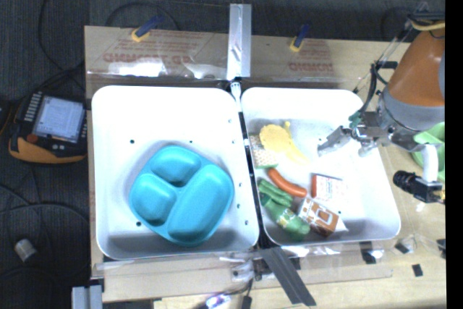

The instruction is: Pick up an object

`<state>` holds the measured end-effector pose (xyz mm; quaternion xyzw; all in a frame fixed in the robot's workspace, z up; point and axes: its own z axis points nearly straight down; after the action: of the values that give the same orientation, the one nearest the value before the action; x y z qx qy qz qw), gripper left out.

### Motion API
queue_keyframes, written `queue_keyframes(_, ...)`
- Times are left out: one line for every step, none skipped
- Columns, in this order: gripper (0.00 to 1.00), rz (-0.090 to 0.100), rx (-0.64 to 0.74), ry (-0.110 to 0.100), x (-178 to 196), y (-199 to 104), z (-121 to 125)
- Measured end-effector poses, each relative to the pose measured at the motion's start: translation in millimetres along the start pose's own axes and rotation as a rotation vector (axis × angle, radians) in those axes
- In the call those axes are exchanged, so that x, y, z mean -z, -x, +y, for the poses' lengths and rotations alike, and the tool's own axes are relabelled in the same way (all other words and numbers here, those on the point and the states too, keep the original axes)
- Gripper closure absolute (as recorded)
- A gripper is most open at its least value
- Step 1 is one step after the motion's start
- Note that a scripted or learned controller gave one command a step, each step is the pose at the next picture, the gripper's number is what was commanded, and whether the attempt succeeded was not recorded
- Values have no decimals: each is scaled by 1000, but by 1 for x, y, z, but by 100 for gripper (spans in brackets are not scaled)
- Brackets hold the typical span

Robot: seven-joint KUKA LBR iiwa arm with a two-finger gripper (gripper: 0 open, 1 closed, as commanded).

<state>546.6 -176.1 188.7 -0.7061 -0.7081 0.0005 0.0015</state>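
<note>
Hovering over the right bin, nothing picked yet

From the overhead camera I have the gripper (338, 141) reaching in from the right, over the upper part of the right bin (387, 202). I read its two fingers as spread apart, with bare white floor between them and no object there. So, as I judge it, the pick has not been made: choosing a target, descending and closing are all left to do.

Candidates all lie to the tool's left and below it in this view. Nearest is the yellow toy (278, 141), just beside the fingertips toward the divider. Further below it sit the carrot (288, 183), the green veg (278, 202) and the small box (327, 188), with the brown carton (318, 215) near the bin's bottom wall. These last few touch or overlap one another, so I would expect a crowded grasp there.

Room to move looks best directly under the tool and toward the bin's top wall, where the floor is bare. The right wall is close under the wrist, and the divider stands just past the yellow toy, so a sweep left has little margin.

Well away to the left, the other bin (116, 119) holds a blue tray (182, 193).
</note>
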Motion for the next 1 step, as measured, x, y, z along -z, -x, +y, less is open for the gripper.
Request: queue_keyframes(0,-5,186,0,-95,-48,49)
